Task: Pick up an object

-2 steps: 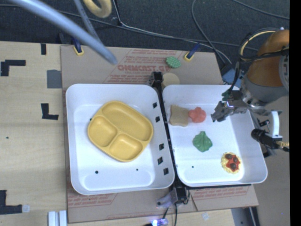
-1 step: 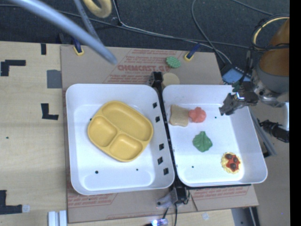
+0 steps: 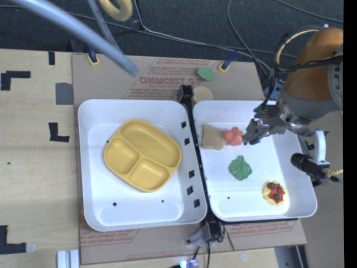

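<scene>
In the right bin [image 3: 301, 205] lie a tan bread-like piece [image 3: 211, 138], a pink toy [image 3: 234, 136], a green leafy toy [image 3: 240, 168] and a small yellow tart with red topping [image 3: 274, 193]. My gripper [image 3: 252, 134] hangs low over the right bin, just to the right of the pink toy and close to touching it. Its dark fingers point down and left. Nothing shows between them.
The left bin [image 3: 92, 149] holds a yellow divided plate [image 3: 142, 154]. A green waffle-like piece [image 3: 205, 73] lies on the cardboard behind the bins. Cables loop over the far side. The arm's body fills the right edge above the right bin.
</scene>
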